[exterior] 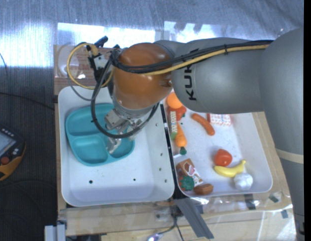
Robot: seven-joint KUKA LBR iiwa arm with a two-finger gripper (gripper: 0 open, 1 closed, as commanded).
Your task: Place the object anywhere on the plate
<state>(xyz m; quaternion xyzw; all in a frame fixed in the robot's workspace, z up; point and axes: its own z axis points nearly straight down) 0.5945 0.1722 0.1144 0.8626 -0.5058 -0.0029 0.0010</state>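
1. The gripper [115, 145] hung over the teal plate [80, 129] in the left bin [145, 185], low, presumably to set something down.
2. Whether its fingers were open or held anything, I couldn't tell.
3. Toy foods, a banana [229, 170] and tomato [222, 157] among them, lay in the right bin [255, 134].

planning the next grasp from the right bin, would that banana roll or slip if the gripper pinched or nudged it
The banana looks like glossy moulded plastic, so it is probably stiff, light and a bit slippery between fingers. Its curved body lies flat in the right bin, so a nudge would more likely spin or slide it than roll it, perhaps into the tomato beside it.
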